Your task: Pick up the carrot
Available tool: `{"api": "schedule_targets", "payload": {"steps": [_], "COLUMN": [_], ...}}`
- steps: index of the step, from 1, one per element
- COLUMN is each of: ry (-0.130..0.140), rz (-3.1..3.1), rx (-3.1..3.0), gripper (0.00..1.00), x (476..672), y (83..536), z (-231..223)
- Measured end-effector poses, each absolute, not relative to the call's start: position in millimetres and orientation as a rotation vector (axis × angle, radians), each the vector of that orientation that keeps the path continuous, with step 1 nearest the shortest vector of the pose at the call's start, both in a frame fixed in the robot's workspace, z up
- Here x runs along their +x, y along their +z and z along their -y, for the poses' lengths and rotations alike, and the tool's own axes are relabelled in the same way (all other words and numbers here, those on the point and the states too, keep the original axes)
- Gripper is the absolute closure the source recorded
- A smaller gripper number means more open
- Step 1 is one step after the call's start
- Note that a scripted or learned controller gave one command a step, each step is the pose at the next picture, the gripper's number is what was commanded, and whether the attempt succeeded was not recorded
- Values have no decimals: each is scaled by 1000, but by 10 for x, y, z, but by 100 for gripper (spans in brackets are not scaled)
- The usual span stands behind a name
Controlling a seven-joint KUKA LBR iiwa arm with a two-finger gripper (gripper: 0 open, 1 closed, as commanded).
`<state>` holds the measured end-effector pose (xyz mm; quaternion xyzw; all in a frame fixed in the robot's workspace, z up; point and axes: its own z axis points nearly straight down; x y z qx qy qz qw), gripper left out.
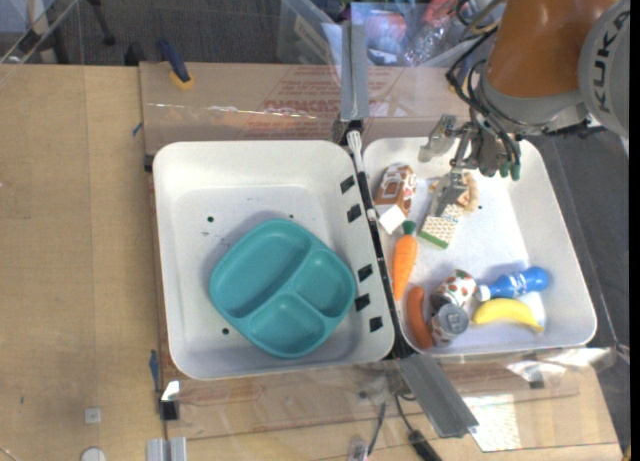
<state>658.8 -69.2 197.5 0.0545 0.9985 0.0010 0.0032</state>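
A teal divided plate (pixel 282 289) sits in the white left bin (pixel 190 349). In the white right bin (pixel 560 249), lower right of the frame: an orange carrot (pixel 403 264) with green top, a yellow banana (pixel 510 313), a blue bottle (pixel 522 281).

Arm (pixel 560 29) cut off by top and right edges.
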Motion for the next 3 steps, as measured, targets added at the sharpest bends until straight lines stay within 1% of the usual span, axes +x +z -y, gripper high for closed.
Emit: {"api": "schedule_targets", "payload": {"steps": [1, 2, 3], "ry": [2, 1, 4], "rz": [-3117, -3131, -3118], "rx": [380, 84, 91], "gripper": [0, 0, 100], "x": [6004, 6439, 6469], "y": [1366, 880, 1011], "z": [1047, 920, 921]}}
